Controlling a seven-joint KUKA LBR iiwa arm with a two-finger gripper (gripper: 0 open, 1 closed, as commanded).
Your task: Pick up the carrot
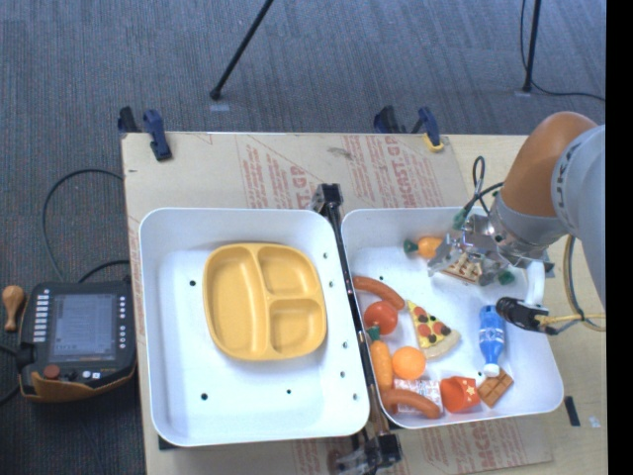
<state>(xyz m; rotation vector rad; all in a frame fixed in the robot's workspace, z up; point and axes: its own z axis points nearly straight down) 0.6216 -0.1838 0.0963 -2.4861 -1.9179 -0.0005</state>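
**Carrot sits in right bin, gripper off to the far side**

L bin: yellow divided plate lying flat in the middle. R bin: carrot near the L wall, front half, lengthwise, just below the tomato and touching the orange. Pizza slice beside those, blue bottle further R. Gripper low over the bin's back R area, well apart from carrot; jaw state – can't tell.
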